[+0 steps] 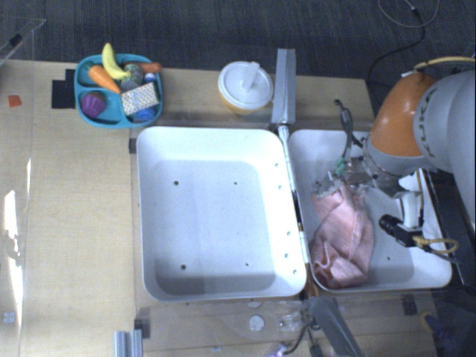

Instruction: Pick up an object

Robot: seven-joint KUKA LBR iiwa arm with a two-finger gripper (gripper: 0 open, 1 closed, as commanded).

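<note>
Fingers [338,181]: can't tell if open/shut; touching crumpled pink cloth [342,236] in right bin [431,277].

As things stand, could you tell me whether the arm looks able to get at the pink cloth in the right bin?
Probably yes: the gripper hangs right over the top end of the pink cloth in the right bin, with nothing lying on the cloth.

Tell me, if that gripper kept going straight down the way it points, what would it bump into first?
Most likely the pink cloth crumpled in the right bin. The gripper sits at the cloth's upper edge, though this slanted view leaves the gap between them unclear.
</note>
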